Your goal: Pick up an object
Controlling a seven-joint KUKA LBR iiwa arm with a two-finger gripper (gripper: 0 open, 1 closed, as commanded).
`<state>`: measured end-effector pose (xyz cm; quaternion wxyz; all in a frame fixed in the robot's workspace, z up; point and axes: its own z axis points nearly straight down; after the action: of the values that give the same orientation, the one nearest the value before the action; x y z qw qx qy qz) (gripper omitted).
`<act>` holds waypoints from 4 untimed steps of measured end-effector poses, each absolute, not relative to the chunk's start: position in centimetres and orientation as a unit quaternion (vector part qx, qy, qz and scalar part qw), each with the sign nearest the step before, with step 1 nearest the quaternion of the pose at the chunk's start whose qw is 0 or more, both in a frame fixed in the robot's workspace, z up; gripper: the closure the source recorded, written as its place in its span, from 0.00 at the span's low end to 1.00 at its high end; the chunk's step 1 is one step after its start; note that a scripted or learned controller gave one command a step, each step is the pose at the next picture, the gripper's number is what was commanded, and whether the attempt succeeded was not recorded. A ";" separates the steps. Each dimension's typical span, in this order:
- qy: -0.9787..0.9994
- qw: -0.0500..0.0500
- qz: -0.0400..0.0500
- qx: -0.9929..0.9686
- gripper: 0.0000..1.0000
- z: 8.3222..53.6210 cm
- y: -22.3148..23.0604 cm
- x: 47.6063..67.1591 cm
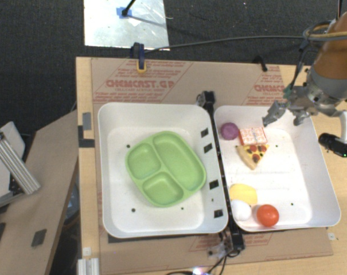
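Cardboard sheeting covers the bench (162, 76), printed with red lettering, and on it sit two shallow white bins side by side. From where I stand, the left bin (113, 153) holds a pale green divided plate (164, 168), smooth plastic with three compartments. The right bin (316, 193) holds all the small items, so that is where any pick will have to happen.

The gripper (285, 114) hangs over the far edge of the right bin with its two dark fingers spread apart and nothing between them. Nearest to it is a small red-and-white box (253, 136), lying just below and to the left of the fingertips in this view, down on the bin floor. Touching the box on its near side is a toy pizza slice (253, 154), a wedge whose point aims toward the front of the bin (its long axis runs roughly front to back). A rounded purple piece (229, 131) sits just left of the box, close to the wall between the bins.

Well apart from these, in the front corner, a yellow lump (244, 193), a white egg-like ball (240, 210) and a glossy red tomato (268, 215) huddle together.

My guess is the box is the likeliest target: the gripper would need to come down and slightly left. Its flat sides look easy to pinch, though the pizza pressed against it could get nudged.
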<state>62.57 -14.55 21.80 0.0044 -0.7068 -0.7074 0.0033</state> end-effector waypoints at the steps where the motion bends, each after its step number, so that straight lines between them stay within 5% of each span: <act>1: -0.708 -0.001 -0.001 -0.706 0.00 22.6 -14.5 62.8; 4: -0.709 0.000 0.000 -0.706 0.00 8.3 -13.3 63.1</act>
<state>63.10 -13.29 8.29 -0.0003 -0.7055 -0.7087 -0.0001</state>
